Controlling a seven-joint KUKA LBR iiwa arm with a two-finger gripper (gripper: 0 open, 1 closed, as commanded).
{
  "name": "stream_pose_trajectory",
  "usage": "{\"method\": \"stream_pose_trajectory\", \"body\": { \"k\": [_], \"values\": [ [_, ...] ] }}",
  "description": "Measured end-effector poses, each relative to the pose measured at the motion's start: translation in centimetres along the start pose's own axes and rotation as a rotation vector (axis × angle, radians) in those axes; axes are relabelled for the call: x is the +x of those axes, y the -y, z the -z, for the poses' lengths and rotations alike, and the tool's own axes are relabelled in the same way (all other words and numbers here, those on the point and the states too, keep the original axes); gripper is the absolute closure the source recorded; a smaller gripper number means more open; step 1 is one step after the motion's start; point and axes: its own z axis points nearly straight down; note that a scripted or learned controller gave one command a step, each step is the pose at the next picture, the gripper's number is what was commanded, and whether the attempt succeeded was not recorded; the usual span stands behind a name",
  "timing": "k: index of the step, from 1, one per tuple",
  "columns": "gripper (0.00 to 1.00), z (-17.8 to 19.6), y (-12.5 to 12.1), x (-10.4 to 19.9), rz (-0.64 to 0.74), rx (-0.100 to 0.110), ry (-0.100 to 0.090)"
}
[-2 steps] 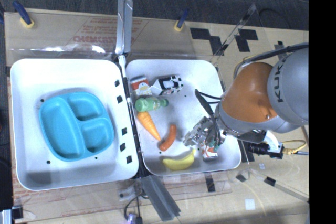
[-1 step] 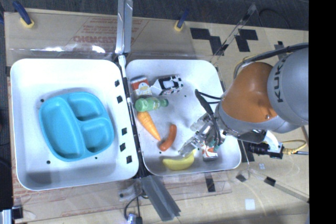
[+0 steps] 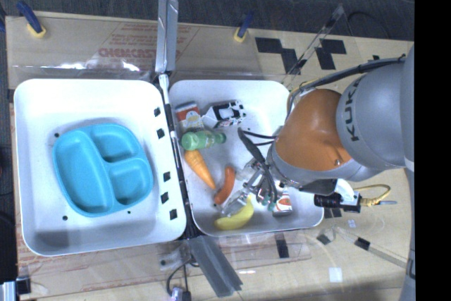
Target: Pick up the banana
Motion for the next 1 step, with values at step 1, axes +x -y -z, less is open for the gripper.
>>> {"method": "stream_pose_trajectory", "body": {
  "k": [1],
  "values": [
    [1.0, 0.85, -0.01, -0.02, 0.004, 0.001, -0.002]
  ]
}}
